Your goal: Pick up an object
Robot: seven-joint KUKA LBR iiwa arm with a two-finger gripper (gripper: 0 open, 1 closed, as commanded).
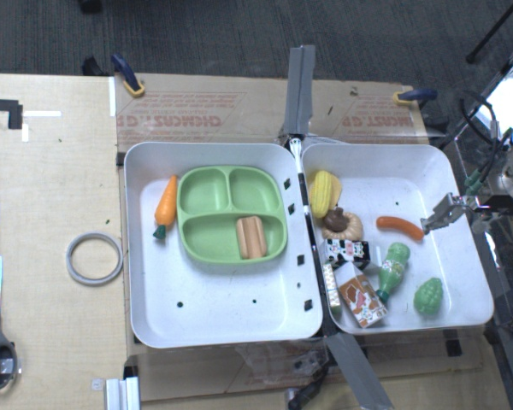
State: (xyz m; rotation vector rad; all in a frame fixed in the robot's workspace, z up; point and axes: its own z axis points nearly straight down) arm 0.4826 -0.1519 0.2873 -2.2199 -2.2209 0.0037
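Left bin [145, 297]: one green divided plate [232, 214] holding one hot dog [251, 237], with one carrot [166, 205] beside its left rim. Right bin [462, 310]: one corn cob [324, 193], one brown pastry [341, 222], one cow-print carton [347, 251], one red-brown snack box [360, 301], one green bottle [392, 268], one green bumpy fruit [428, 297]. One orange-red sausage [399, 226], slim and curved, lies just left of the gripper [434, 219], apart from it. Whether the gripper is spread or pressed together cannot be told.

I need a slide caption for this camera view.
Gripper beside the toy sausage in the right bin.
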